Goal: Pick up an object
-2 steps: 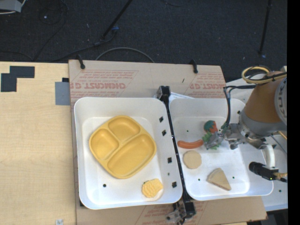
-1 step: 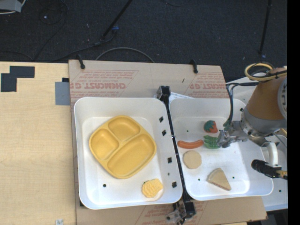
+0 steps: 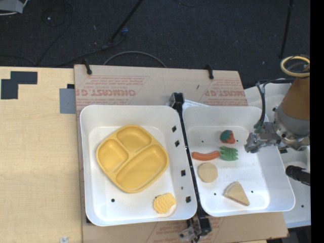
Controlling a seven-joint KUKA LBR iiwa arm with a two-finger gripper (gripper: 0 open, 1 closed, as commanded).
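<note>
Red print on the cardboard sheet (image 3: 152, 87) under the bins stands upside down, roughly "CHEMCRAFT" in two places, though its letters are too blurred to confirm.

Both white bins (image 3: 96, 135) look like smooth plastic with a slight sheen, sitting on matt brown cardboard (image 3: 152, 87) with printed lettering. The yellow divided plate (image 3: 132, 157) is glossy plastic too. Toy foods look matt and rubbery, esp the ridged yellow piece (image 3: 164, 203). Left bench top (image 3: 35, 161) is pale wood grain, floor (image 3: 152, 24) looks like dark rough carpet
</note>
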